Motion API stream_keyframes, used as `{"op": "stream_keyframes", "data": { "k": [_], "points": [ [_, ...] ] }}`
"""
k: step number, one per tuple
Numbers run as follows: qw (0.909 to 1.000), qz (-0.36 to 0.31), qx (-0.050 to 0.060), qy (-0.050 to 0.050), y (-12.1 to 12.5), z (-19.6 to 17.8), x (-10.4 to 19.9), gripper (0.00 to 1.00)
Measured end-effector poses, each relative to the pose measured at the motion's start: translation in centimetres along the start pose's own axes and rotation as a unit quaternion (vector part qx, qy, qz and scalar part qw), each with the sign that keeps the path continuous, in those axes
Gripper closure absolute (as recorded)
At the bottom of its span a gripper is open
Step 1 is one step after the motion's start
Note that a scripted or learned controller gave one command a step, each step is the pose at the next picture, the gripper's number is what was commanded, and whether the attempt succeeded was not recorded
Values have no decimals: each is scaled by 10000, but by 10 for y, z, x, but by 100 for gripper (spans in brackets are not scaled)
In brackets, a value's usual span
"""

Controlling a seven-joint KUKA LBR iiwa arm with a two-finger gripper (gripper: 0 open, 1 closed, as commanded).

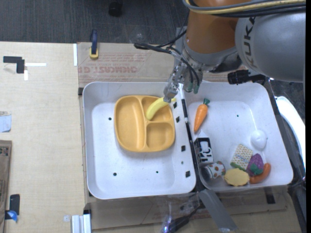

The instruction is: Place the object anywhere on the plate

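The bench (39, 144) under me is pale wood, with a brown cardboard sheet (131, 64) beneath the far edge of the two white bins. Beyond it the floor (73, 8) is dark grey carpet. A blue-handled clamp (94, 45) sits at the cardboard's far-left corner.

There are two bins. The left bin (121, 178) holds one yellow plate (143, 125) with three compartments. One banana (156, 107) lies tilted at the plate's far-right part, its lower end in the upper right compartment and its upper end over the rim. My pincer (171, 95) is at that upper end, and its tip meets the banana; I cannot tell whether the fingers grip it or how far apart they stand.

The right bin (233, 115) holds one carrot (200, 115) near its left wall, one black-and-white packet (204, 150), one small cup-like item (215, 170), one yellow flat piece (236, 177), one pale cracker-like square (241, 155), one purple item (255, 163), one orange-red piece (262, 173) and one white rounded thing (258, 140).
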State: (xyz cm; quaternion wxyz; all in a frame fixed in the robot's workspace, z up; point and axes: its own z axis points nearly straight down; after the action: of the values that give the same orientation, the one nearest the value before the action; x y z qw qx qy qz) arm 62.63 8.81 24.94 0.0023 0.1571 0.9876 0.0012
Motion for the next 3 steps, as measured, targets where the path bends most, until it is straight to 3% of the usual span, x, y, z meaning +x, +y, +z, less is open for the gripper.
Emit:
{"op": "stream_keyframes", "data": {
  "k": [1,2,3],
  "points": [
    [9812,-1929,-1,3,72,1,-5,100],
    [9906,-1368,6,17,76,21,18,100],
    [9903,-1388,12,13,-19,1,47,100]
  ]
}}
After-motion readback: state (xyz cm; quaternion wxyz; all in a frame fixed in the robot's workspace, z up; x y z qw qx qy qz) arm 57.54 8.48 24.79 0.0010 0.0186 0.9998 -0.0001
